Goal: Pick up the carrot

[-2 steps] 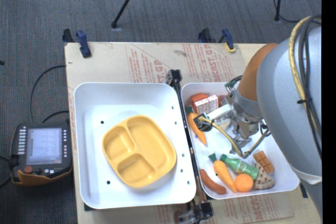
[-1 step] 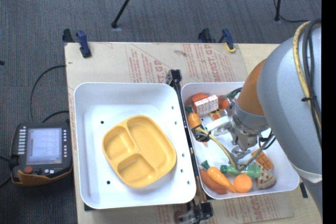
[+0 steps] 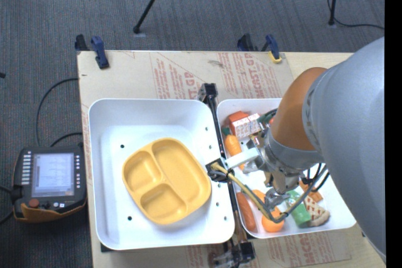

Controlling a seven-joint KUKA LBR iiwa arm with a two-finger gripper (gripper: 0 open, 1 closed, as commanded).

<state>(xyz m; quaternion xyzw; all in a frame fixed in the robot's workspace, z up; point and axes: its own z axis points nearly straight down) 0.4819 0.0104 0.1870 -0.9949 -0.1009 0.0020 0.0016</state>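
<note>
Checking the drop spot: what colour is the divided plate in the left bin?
Yellow, plain; the plate shows clearly in the camera view.

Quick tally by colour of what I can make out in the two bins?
Yellow: 1, the divided plate in the left bin.
Orange: 3, carrot, a piece, a box.
Red-orange: 1, sausage.
Green: 1, block.
Total: 6; others are hidden under the arm.

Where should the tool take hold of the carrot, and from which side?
Probably across the middle of the carrot, coming from above. It lies flat near the right bin's front wall, below the tool, with a sausage and green food crowding its sides, so the top looks freest.
</note>
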